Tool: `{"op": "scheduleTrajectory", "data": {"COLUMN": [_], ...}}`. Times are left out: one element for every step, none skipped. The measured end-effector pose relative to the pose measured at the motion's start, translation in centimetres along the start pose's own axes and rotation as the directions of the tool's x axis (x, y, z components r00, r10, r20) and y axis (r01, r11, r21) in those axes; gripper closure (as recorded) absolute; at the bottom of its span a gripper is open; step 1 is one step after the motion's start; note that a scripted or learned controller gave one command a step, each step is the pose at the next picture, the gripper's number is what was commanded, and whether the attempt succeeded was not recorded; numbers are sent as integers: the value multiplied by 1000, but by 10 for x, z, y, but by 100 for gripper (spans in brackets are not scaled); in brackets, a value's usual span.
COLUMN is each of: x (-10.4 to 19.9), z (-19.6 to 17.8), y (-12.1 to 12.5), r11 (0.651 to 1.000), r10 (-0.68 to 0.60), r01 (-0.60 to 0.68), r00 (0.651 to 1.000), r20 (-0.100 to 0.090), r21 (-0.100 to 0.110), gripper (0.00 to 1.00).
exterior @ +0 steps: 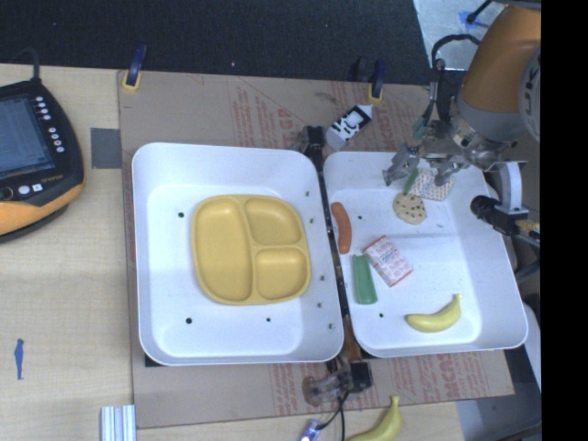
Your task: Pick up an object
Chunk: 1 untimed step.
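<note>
Hand [424, 175] seen low over far part of right bin [501, 274], fingers spread apart, nothing gripped between them. Cookie [410, 209] seen just below fingertips, on bin floor. Sausage [342, 226], green block [365, 278], red-patterned packet [389, 260] and banana [435, 317] also laid in right bin. Yellow 3-compartment tray [250, 248] set in left bin [165, 274].

Two shallow white bins side by side on cardboard-covered tabletop [230, 99]. Left bin [156, 246]: yellow plastic divided plate [250, 248]. Right bin [496, 283]: brown sausage [342, 227], green block [365, 278], red-white packet [388, 260], yellow banana [435, 316], round chocolate-chip cookie [410, 209]. Grey-orange arm's gripper [424, 171] just above cookie, waffle-patterned item [438, 187] beside it.
</note>
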State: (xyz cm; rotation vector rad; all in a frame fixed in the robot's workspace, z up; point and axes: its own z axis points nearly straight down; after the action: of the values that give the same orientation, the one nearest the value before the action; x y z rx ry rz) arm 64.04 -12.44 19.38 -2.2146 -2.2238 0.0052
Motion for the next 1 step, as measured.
{"op": "scheduleTrajectory", "data": {"x": [-62], "z": [58], "y": [1], "r11": [1000], "r10": [0], "r01": [0], "r00": [1000], "r20": [2], "r21": [3], "gripper": [0]}}
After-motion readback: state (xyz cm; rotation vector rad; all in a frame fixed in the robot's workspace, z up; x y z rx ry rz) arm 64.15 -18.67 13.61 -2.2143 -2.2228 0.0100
